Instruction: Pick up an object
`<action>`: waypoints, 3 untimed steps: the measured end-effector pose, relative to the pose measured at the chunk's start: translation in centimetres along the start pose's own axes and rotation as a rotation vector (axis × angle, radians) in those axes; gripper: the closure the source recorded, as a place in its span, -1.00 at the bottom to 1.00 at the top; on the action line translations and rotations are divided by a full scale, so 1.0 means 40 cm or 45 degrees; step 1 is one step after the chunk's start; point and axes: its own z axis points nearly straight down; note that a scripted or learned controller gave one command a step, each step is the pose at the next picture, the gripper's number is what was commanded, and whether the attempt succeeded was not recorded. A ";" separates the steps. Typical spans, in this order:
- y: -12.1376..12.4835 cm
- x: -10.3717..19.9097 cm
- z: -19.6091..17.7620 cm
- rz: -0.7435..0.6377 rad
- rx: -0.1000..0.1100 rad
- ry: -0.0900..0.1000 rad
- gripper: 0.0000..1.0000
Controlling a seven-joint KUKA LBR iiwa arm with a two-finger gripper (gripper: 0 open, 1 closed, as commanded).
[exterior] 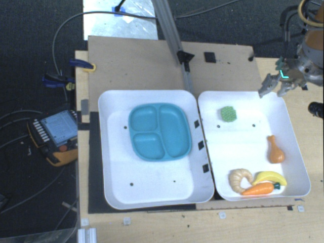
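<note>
The right bin holds a green round piece near its back, an orange-brown drumstick-shaped piece at its right side, and a beige croissant, a yellow banana and an orange carrot together at its front right. My gripper hangs above the bin's back right corner, fingers spread apart, with nothing between them. It is well away from all the objects.
The left bin holds a blue divided plate. A slanted grey pole crosses the back of the bench. Cables, clamps and a handheld device lie off the bench to the left.
</note>
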 end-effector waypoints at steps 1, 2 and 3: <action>0.002 0.000 -0.004 -0.001 -0.004 -0.001 -1.00; -0.004 0.010 0.101 0.001 0.000 0.000 -1.00; -0.002 0.001 0.207 0.003 0.000 0.000 -1.00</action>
